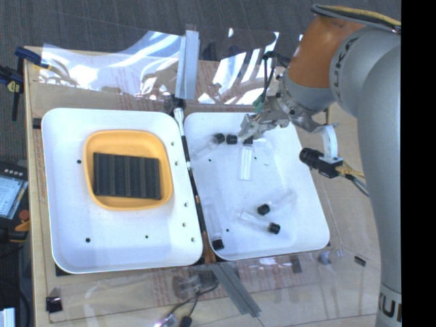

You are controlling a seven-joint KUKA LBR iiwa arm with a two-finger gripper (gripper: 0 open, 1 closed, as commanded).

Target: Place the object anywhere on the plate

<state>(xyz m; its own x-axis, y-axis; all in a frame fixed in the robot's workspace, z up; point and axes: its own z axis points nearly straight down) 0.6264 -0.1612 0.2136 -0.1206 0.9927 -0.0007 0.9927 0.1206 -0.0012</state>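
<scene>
Right of the yellow plate [127, 172], over the right bin [310, 234], the gripper [253, 129] hovers (grip state unclear) above clear vials [245, 163]; they look slippery and could roll away.

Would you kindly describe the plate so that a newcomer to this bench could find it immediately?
Start with the two white bins side by side and take the left bin. The plate lies in its upper middle: a yellow-orange, rounded-square dish holding a dark ribbed insert. It is the one big coloured thing there, unlike the small clear vials scattered in the right bin.
</scene>
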